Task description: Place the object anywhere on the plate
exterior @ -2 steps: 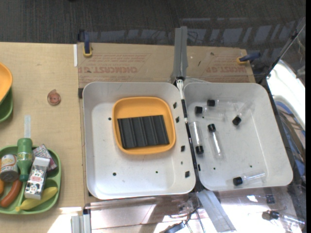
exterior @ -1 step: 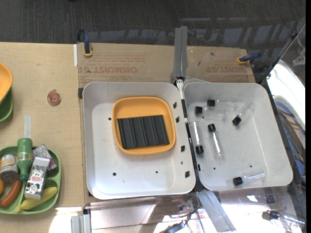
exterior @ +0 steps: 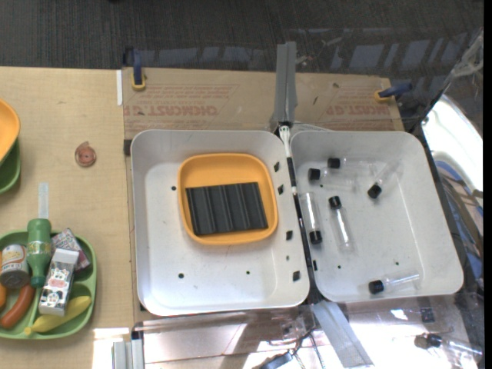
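**Inspection: dark slab on plate, loose tubes in the neighbouring bin**

The dark ridged slab (exterior: 227, 208) lies flat on the orange plate (exterior: 184, 198), roughly centred, with plate rim showing on all sides. If that slab is your object, I judge the placement made. The plate itself sits in the left bin (exterior: 223, 271), offset toward 12 o'clock from the bin's middle.

At 3 o'clock from the plate, across the divider, the right bin (exterior: 400, 229) holds several clear tubes with black caps. One tube (exterior: 339, 220) lies near the bin's middle, another (exterior: 311, 217) hugs the wall at 9 o'clock, and a third (exterior: 396, 283) lies at 5 o'clock.

You cannot tell the gripper's state from this view; treat it as unknown.

Risks, as I judge them:
- If a tube is the intended object, note that tubes are round, clear and slick. A pinch off their axis would likely squirt them aside.
- The tube against the wall leaves little finger room; expect a collision with the wall.
- A tube released onto the slab's ridges could roll off toward the plate's rim.
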You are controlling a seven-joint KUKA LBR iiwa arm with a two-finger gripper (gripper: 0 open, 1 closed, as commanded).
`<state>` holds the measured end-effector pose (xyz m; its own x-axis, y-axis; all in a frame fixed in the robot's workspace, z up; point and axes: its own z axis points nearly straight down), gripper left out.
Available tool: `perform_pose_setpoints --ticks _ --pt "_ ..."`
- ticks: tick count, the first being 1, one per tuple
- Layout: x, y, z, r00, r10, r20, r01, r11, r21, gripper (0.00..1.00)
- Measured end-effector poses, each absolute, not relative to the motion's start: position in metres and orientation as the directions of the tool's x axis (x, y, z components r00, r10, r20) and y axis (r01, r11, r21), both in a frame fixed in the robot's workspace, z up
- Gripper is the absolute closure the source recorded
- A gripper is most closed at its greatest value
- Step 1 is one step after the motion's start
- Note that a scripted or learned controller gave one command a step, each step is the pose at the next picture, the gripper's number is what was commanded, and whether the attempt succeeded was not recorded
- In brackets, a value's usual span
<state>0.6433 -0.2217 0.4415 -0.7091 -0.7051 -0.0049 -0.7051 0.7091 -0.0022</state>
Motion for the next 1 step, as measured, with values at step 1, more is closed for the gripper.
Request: perform_pose_setpoints --ticks 1 --pt "0.6599 -0.2221 0.4420 -0.585 -0.811 -0.005 -0.811 0.585 -0.003 0.00"
